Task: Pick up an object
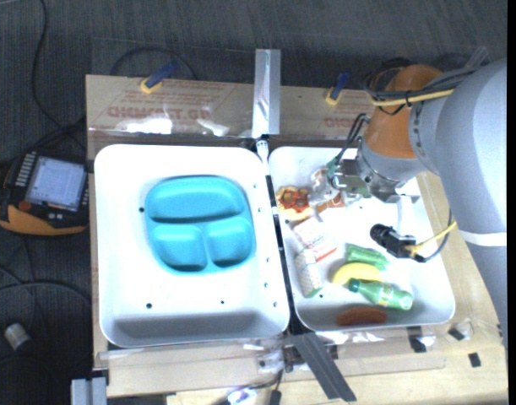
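Camera view, read from the left: a handheld controller with a grey screen (48,186) lies on the floor, well clear of the bench. The left white bin (122,310) holds one blue three-compartment plastic tray (198,222), lying flat at its centre and apart from the walls.

All small pickable items lie in the right white bin (426,285), so any target is there. A red-and-orange crumpled wrapper (291,197) sits against the dividing wall. Below it are a white carton with red print (314,244) and a white tube (306,277).

The gripper (332,181) is low in the bin's upper part, just beside the wrapper, which is judged the likeliest target. Whether it grasps anything cannot be told.

Further right, a green packet (365,254), a yellow toy banana (355,272) and a green plastic bottle (382,294) lie close together; a dark red oblong item (361,316) lies near the front wall.

Obstructions: the dividing wall limits approach to the wrapper, and the close packing risks nudging neighbours.
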Robot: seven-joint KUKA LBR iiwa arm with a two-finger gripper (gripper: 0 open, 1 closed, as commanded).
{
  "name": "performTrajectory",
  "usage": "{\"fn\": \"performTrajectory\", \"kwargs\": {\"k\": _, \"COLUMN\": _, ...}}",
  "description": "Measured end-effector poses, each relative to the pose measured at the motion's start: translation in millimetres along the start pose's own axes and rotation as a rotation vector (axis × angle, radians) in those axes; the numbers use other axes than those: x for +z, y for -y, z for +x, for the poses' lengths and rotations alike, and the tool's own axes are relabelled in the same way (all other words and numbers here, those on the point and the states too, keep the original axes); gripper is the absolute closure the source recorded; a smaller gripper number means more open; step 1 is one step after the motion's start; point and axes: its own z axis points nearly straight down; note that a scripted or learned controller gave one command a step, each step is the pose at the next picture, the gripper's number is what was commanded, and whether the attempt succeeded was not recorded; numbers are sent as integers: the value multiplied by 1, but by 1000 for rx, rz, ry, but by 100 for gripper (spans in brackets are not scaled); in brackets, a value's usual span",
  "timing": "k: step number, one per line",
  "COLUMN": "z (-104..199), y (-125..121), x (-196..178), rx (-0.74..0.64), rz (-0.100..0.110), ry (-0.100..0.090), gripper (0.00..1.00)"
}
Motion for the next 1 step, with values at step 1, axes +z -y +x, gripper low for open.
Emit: {"fn": "performTrajectory", "kwargs": {"k": 1, "z": -1, "y": -33, "x": -100, "rx": 171, "rz": 28, "ry": 1, "gripper": 100}}
